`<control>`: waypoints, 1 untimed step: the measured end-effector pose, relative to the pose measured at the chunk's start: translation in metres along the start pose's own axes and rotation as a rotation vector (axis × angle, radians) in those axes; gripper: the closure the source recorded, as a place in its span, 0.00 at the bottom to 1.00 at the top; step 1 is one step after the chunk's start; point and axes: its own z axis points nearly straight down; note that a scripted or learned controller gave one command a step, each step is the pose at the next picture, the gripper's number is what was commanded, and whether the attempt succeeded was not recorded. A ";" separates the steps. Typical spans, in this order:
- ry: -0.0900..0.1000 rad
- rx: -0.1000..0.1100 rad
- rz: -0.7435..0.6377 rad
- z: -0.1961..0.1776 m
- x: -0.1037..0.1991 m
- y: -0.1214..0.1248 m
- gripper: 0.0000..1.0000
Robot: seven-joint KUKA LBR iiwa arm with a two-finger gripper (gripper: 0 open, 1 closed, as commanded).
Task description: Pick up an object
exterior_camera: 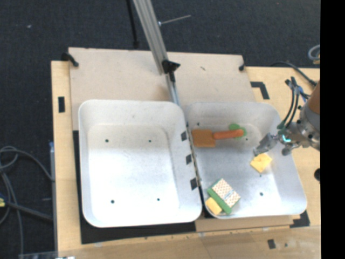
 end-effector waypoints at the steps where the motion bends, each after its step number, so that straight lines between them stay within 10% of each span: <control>1: -0.001 -0.004 0.000 -0.002 0.000 0.001 0.00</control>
